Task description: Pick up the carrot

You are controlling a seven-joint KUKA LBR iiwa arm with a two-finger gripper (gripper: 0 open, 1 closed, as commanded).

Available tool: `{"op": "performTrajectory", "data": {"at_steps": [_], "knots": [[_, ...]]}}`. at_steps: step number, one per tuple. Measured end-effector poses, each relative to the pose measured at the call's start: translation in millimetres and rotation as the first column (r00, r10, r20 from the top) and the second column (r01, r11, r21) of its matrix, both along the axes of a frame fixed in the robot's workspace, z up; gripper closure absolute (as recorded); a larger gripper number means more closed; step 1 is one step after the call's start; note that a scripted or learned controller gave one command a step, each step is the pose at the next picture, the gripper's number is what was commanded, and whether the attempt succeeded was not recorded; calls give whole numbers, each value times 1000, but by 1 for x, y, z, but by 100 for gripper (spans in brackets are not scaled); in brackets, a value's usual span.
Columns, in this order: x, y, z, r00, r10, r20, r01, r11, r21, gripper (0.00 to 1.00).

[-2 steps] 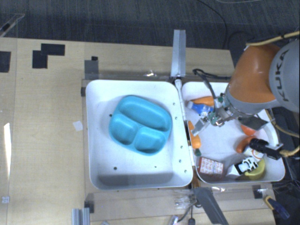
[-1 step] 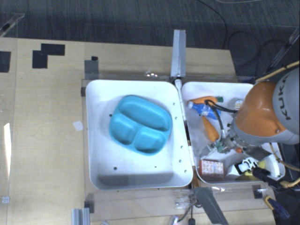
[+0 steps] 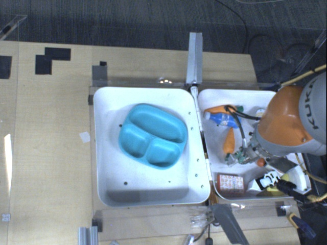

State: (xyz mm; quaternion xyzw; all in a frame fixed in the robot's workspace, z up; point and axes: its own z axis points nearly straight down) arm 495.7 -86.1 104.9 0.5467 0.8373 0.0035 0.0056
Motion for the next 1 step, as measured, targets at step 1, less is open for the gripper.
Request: {"op": "performTrajectory", "data": {"at_steps": [1], "knots": [[36,30,131,989,-149,-5,149,989,1,100]]}}
